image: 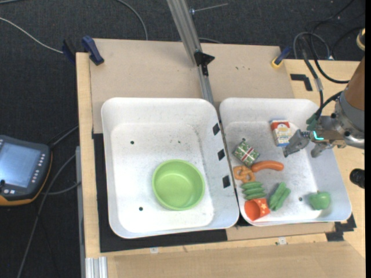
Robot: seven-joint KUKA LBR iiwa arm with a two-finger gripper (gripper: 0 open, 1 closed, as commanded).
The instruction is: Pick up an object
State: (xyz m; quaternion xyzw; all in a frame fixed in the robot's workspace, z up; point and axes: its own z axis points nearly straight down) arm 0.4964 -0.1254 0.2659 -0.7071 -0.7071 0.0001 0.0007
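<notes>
My gripper (307, 146) hangs open over the right bin (301, 112), its two dark fingers spread apart with nothing between them. Just left of it stands a small white and red carton (281, 132). Lower in the bin lie a green and red wrapped item (246, 153), an orange carrot-like toy (261, 168), two green vegetable toys (253, 190) (279, 196), an orange cup (257, 208) and a green round toy (319, 200).
The left bin (145, 120) holds a light green bowl (178, 184). A metal rail (185, 25) slants down to the gap between the bins. A blue clamp (93, 50) and a yellow clamp (281, 57) grip the board's far corners. A tablet-like pendant (20, 168) lies at far left.
</notes>
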